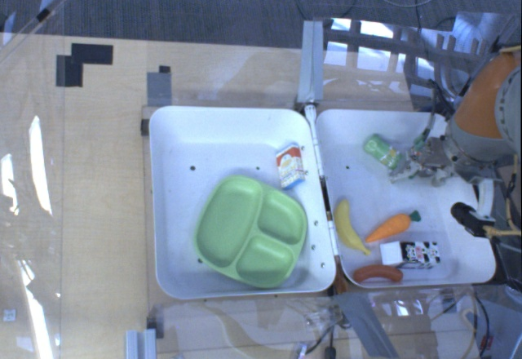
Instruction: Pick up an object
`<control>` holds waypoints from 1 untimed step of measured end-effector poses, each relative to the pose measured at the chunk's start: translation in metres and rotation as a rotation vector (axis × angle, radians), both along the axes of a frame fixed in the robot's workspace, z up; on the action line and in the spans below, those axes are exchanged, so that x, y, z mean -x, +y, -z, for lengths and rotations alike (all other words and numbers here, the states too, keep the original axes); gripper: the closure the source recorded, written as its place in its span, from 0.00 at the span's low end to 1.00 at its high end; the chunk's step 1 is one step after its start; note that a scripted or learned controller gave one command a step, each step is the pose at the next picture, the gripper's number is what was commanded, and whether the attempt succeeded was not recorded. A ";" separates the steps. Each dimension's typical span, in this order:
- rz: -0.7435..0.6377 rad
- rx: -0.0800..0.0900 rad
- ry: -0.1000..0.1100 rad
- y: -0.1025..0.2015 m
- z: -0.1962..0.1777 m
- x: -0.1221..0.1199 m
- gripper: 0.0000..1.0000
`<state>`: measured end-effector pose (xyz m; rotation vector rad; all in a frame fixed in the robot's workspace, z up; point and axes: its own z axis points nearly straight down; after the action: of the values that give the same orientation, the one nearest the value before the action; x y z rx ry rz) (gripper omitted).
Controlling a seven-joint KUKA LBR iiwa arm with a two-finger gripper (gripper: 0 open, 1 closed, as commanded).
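White right bin point(481, 268): end effector point(408, 170), grip state indiscernible, hovered beside green bottle point(380, 149); open floor below it, before carrot point(391, 227).

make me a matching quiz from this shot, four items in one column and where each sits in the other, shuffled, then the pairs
Things:
1. green divided plate
2. banana
3. sausage
4. small carton with red print

Places:
A. right bin, at its near edge, beside the black and white carton
B. left bin, leaning against the wall shared with the right bin
C. left bin, lying across its near half
D. right bin, just left of the carrot

Pairs: 1-C, 2-D, 3-A, 4-B
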<state>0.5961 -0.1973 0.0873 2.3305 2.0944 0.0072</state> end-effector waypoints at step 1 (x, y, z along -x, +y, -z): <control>0.069 -0.003 0.003 0.039 0.001 -0.029 0.00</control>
<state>0.6255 -0.1588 0.0867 2.4044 2.0152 0.0063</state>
